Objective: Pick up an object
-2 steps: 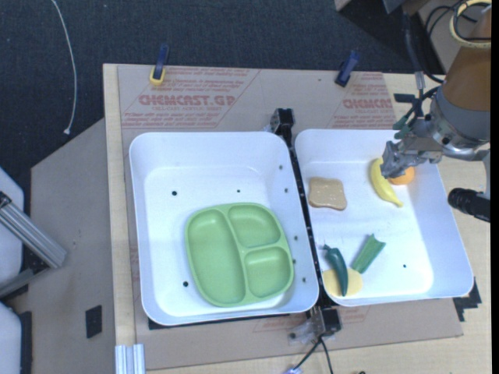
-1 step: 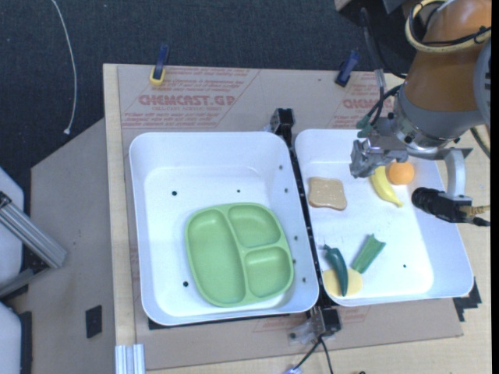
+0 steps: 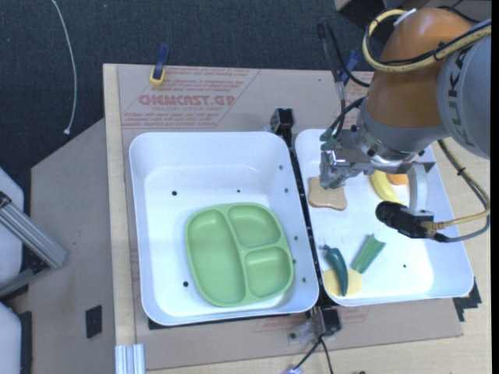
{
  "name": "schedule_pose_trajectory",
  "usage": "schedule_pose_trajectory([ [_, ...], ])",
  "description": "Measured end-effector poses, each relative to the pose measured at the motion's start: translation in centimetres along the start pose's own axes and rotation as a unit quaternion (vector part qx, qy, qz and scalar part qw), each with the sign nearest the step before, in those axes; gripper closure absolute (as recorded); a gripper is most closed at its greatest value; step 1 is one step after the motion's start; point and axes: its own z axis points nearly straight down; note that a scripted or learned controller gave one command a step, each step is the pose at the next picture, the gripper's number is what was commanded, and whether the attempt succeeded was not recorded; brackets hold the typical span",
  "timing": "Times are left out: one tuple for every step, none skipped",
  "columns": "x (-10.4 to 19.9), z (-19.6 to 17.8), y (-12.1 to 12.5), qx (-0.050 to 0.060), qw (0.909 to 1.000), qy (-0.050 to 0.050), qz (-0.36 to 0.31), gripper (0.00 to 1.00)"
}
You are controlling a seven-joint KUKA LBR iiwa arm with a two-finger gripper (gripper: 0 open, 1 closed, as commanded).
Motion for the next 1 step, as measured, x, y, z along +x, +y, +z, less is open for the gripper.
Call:
schedule_pose_trajectory([
  [4.65,1.78,-1.01,0.000,1.0000,-0.001,0.001,1.00],
])
